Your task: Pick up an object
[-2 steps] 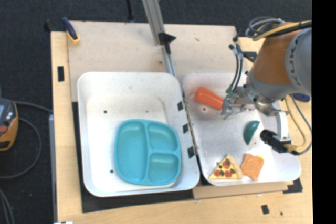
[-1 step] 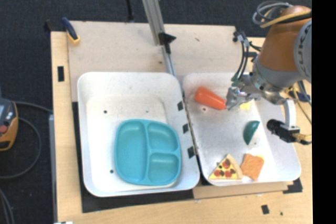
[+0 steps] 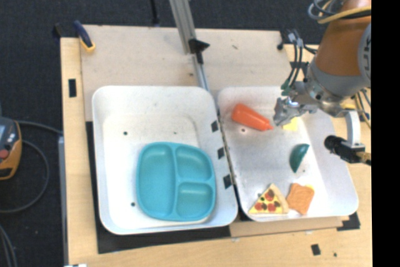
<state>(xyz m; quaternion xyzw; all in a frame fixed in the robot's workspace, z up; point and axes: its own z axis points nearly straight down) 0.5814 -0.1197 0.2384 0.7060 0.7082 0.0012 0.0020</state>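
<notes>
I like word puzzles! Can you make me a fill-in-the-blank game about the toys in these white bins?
1. The blue divided plate lies in the ____ bin.
2. The pizza slice lies beside an orange waffle in the ____ bin.
3. The gripper hovers close to the ____ carrot.
4. The dark green toy sits between the gripper and the ____.

Missing words: left; right; orange; waffle

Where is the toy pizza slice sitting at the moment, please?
The pizza slice lies in the right bin, at its near edge, just left of the orange cracker-like piece.
</notes>
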